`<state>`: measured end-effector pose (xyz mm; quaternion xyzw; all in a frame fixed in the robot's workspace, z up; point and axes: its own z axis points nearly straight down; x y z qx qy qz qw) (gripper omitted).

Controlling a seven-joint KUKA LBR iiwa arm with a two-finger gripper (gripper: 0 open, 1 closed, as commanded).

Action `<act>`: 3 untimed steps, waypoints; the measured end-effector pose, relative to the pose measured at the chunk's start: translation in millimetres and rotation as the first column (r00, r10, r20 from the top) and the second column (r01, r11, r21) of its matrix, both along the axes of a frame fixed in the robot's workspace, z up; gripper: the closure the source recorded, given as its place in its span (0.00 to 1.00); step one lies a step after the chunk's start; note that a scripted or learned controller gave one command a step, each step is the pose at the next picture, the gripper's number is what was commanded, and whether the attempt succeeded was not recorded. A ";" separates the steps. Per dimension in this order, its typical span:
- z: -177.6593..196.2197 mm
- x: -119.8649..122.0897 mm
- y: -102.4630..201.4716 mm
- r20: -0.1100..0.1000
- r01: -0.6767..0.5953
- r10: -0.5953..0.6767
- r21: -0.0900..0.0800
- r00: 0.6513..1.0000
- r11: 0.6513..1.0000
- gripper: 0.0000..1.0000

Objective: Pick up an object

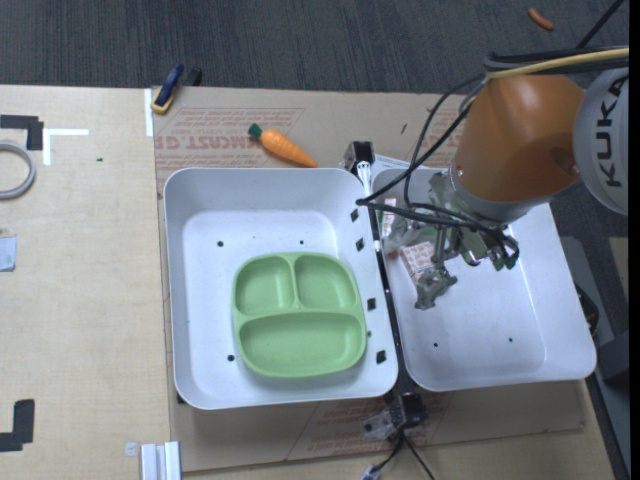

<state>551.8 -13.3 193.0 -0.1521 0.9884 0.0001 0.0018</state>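
Note:
My gripper (434,286) hangs low over the left part of the right bin (520,348), under the orange wrist band (520,138). Just above and left of it lies a small pinkish-red and white object (414,256), with a pale greenish item (400,230) beside it near the bin's left wall. Both are partly hidden by the gripper's body and cables. I see nothing clearly held. A green divided plate (298,314) sits in the middle of the left bin (200,218).
A toy carrot (283,145) lies on the cardboard behind the left bin. A blue marker (168,86) rests at the cardboard's far left corner. A tape roll (12,168) sits at the bench's left edge. Black clips (360,155) join the bins.

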 end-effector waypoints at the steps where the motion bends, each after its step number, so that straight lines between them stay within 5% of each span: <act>1: -0.2 -25.8 -5.1 -0.001 -0.172 0.172 0.000 0.985 0.985 0.00; 2: 0.1 -27.8 -34.8 0.002 -0.398 0.398 -0.002 0.917 0.917 0.00; 3: -0.4 6.7 -29.4 0.001 -0.479 0.479 -0.001 0.878 0.878 0.00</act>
